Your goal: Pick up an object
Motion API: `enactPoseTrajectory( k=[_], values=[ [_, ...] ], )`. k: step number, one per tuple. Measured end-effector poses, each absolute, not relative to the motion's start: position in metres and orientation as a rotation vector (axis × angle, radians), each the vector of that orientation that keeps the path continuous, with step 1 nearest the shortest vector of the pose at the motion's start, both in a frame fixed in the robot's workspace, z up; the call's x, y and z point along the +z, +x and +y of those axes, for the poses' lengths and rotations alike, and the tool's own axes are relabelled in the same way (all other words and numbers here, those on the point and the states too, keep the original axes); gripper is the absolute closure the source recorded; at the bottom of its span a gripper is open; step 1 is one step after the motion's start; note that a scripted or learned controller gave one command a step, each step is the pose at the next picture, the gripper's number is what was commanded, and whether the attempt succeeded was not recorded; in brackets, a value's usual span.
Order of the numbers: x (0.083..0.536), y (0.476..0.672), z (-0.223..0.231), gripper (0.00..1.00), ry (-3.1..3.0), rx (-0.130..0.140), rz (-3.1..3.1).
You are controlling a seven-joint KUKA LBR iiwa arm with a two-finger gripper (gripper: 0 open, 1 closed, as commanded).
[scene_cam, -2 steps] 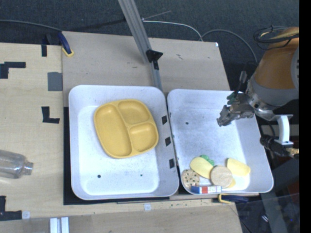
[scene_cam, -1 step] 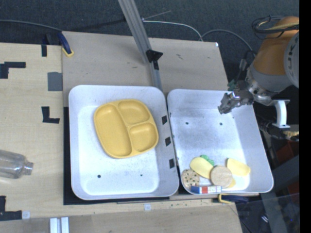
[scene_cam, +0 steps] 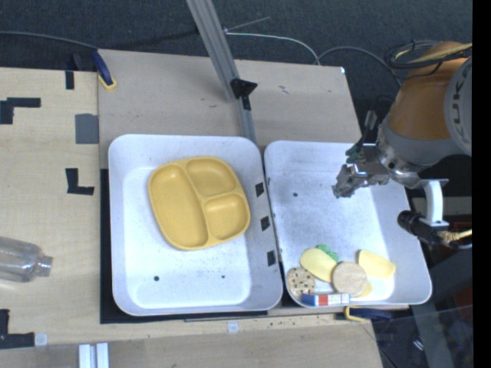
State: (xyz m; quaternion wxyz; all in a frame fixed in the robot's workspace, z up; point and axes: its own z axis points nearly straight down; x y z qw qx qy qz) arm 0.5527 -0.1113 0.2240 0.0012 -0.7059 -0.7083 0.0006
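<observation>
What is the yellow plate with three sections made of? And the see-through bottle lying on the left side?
The yellow three-section plate looks like moulded plastic with a matte finish: its colour is even, its edges are rounded, and it shows no bright glare. The see-through bottle is probably thin clear plastic, since the wood shows through it, though glass cannot be ruled out from this view.
</observation>
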Motion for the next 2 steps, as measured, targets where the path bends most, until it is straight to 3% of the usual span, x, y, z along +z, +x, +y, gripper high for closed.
enactPoseTrajectory(
  k=[1, 2],
  values=[
    [0.24, 0.567, -0.058, 1.0, -2.212, -0.003, -2.229],
    [0.222, 0.506, -0.052, 1.0, -2.219, 0.008, -2.216]
  ],
)
